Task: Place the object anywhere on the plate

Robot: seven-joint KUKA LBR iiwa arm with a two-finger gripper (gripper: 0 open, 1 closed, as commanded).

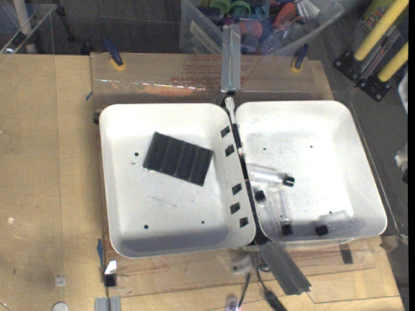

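A: Camera view first: where is the thing to be placed?
B: A clear tube (271, 176) with a black cap lies in the right bin (337, 118), near the divider (235, 173) between the bins. More clear pieces with black bits (285, 227) lie just beside it, toward the front wall.
A: And the plate?
B: The dark ribbed plate (178, 159) lies flat in the left bin (123, 225), well apart from the tube, across the divider.
A: Is the gripper released or clenched? Where does the tube lie from it?
B: I cannot tell either.
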